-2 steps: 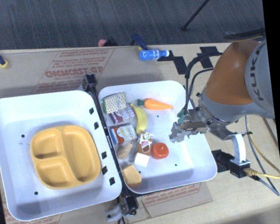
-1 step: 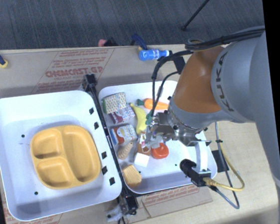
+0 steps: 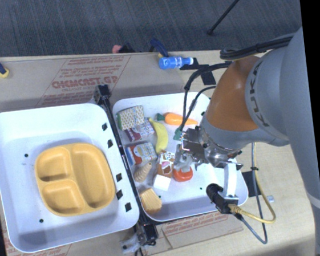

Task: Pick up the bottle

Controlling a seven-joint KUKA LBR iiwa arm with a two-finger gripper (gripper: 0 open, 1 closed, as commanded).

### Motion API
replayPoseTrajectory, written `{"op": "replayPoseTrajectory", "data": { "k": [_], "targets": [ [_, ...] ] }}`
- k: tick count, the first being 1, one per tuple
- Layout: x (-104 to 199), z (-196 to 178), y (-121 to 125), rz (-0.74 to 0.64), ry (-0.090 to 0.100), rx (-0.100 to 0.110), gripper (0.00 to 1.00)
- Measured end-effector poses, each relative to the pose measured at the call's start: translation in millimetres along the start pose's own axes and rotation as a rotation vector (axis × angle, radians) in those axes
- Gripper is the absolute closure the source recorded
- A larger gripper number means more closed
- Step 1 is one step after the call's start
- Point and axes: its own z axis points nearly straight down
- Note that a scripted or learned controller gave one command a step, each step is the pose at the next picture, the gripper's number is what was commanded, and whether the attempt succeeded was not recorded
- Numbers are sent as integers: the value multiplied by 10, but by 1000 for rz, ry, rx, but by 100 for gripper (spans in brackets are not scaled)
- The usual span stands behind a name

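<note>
In the right bin (image 3: 230, 194) a small bottle (image 3: 181, 175), red-orange with a pale labelled part toward the left, lies near the middle. My gripper (image 3: 184, 157) hangs directly over it, and its metal body hides the bottle's upper part. The grey arm with its orange band (image 3: 234, 101) reaches in from the right over the bin's right half. Whether the bottle sits between the fingers cannot be made out.
The bin's left half is crowded: a cracker box (image 3: 131, 117), banana (image 3: 159, 135), orange carrot (image 3: 173, 118), red packets (image 3: 144, 152), a white cube (image 3: 162, 183) and a waffle piece (image 3: 151, 200). A yellow divided plate (image 3: 74, 177) lies in the left bin (image 3: 10, 227).
</note>
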Motion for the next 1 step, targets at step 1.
{"op": "replayPoseTrajectory", "data": {
  "k": [1],
  "targets": [
    [306, 48, -97, 28, 1, -1, 100]
  ]
}}
